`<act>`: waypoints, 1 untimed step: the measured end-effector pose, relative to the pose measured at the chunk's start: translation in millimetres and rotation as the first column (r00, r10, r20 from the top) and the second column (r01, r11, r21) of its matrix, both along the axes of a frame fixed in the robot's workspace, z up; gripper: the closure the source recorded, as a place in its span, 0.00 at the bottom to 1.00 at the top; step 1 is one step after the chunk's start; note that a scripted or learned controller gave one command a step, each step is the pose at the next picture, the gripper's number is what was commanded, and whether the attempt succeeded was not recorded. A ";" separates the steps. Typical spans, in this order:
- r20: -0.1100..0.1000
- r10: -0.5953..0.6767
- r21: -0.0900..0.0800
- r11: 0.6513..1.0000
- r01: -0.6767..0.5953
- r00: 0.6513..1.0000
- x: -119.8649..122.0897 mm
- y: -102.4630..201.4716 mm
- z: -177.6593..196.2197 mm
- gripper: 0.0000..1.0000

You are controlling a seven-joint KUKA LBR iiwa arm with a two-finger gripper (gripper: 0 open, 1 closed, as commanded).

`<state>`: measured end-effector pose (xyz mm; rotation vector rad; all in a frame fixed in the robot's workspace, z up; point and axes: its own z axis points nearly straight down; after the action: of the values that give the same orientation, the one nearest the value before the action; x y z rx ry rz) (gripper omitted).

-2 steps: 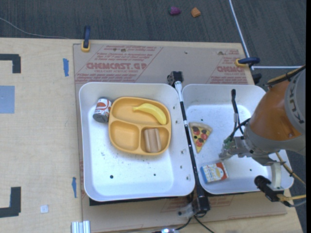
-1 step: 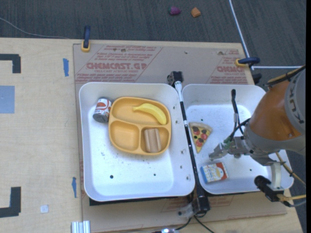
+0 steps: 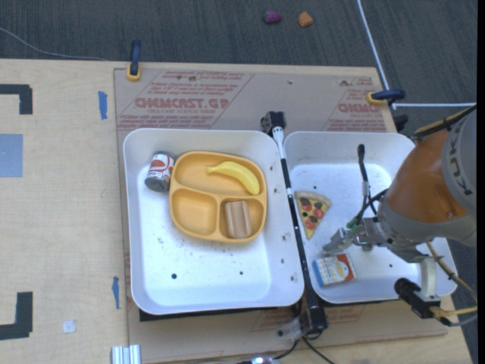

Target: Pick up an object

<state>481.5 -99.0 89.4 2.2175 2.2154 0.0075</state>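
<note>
The small carton (image 3: 333, 269), white with a red and blue picture on it, is seen lying flat near the front of the right bin (image 3: 379, 146). It looks like the thing most likely to be picked, because the gripper (image 3: 339, 241) is seen just above it and a little to the left. A toy pizza slice (image 3: 311, 210) is lying just behind the gripper, close to the wall between the two bins. So the pick could be meant for that one too; it cannot be told for sure.

The gripper is seen from the side, and it is small and dark. Whether its two tips are apart or together cannot be told. Nothing is seen held between them.

The step in hand looks like the reach down to the thing. No lift has been made yet, since the carton is flat on the bin floor. For the next move, the tips would need to be set over the carton, one on each side, and then brought down and closed. The carton is flat and low, so it may be hard to catch.

In the left bin (image 3: 204, 290) a yellow tray (image 3: 189, 211) with three parts is found. A banana (image 3: 236, 174) is in the back part and a brown block (image 3: 237, 219) in the front right part. A small can (image 3: 158, 171) is lying just beside the tray's left edge.

Both bins are set on a cardboard sheet (image 3: 182, 101) on a wooden bench (image 3: 61, 226). Blue tape marks (image 3: 102, 105) are stuck on it. A dark carpet (image 3: 189, 14) is seen behind, with two small toys (image 3: 288, 18) on it.
</note>
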 end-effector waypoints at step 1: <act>0.012 -0.004 -0.015 1.000 0.004 1.000 2.1 -5.5 11.0 1.00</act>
<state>483.6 -104.5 100.5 2.2085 2.1971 0.0044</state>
